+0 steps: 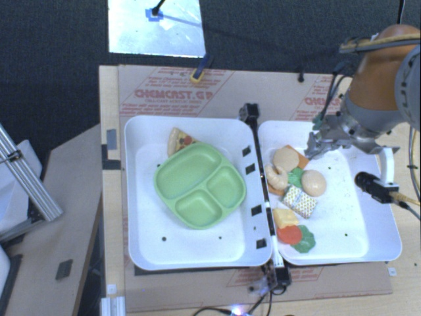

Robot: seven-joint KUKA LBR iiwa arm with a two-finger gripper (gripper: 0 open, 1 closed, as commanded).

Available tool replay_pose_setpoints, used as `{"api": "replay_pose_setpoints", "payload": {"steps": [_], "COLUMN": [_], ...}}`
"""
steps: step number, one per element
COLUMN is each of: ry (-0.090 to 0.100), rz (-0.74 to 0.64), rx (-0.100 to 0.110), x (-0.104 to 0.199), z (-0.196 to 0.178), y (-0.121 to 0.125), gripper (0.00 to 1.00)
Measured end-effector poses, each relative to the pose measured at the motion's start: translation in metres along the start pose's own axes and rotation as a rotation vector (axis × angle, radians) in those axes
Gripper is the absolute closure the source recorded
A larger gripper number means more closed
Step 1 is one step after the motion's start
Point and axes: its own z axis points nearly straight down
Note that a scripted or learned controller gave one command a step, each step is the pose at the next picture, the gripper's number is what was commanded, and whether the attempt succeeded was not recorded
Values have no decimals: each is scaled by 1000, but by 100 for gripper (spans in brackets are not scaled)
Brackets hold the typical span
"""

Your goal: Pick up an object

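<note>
Up close, the gripper (314, 145) hangs over the far edge of the right bin (378, 242), near the corner beside the divider between the two bins. Whether it is apart or together I cannot tell; it is dark, small and seen from above, and nothing visibly sits in it.

Just toward the divider and slightly nearer the front edge lies a tan bread roll (287, 157), the closest item to the gripper, almost touching it in this view. That is the relation the coming move seems to turn on: the roll lies a short way to the divider side and front of the gripper, so a small shift that way looks needed before descending.

Moving on toward the front edge, a pale round piece (314, 182) sits beside a green item (295, 176), then a patterned block (300, 202), a yellow wedge (285, 217), and a red and green piece (294, 236) near the front corner by the divider.

Beyond the divider, the left bin (148, 242) holds a green compartment tray (200, 185) at its middle, with a pizza slice (177, 138) tucked under the tray's far edge.
</note>
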Motion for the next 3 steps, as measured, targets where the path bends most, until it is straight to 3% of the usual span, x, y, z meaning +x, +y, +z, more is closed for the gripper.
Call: {"api": "replay_pose_setpoints", "payload": {"steps": [2, 3], "ry": [-1, 0], "rz": [3, 4], "rx": [1, 1], "x": [89, 114], "z": [15, -3], "y": [60, 78], "gripper": [100, 100]}}
